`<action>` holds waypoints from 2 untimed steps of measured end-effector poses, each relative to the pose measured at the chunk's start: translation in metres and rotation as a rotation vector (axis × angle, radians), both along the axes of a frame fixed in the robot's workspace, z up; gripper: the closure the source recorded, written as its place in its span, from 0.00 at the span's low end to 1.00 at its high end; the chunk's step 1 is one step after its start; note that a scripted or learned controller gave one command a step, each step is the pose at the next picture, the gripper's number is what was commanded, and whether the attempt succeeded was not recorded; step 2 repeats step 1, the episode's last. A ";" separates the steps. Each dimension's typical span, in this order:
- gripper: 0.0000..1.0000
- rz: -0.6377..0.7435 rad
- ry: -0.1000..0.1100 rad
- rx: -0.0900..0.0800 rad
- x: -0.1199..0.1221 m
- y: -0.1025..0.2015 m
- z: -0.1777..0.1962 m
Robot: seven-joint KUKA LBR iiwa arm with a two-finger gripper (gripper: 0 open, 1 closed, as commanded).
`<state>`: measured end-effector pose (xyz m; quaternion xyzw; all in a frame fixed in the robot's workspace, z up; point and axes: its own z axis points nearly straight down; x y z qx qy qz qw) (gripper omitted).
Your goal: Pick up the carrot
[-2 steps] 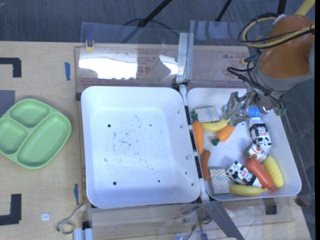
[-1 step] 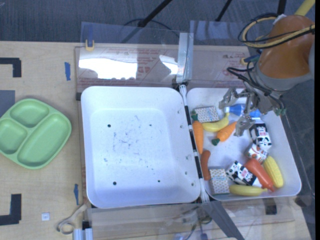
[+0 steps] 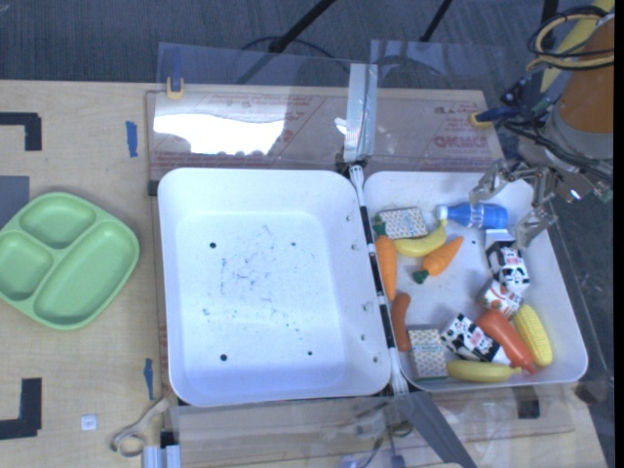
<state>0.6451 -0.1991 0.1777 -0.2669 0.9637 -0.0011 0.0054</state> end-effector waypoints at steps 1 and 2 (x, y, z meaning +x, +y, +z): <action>0.00 -0.034 0.007 0.001 -0.100 0.036 -0.027; 0.00 -0.034 0.007 0.001 -0.100 0.036 -0.027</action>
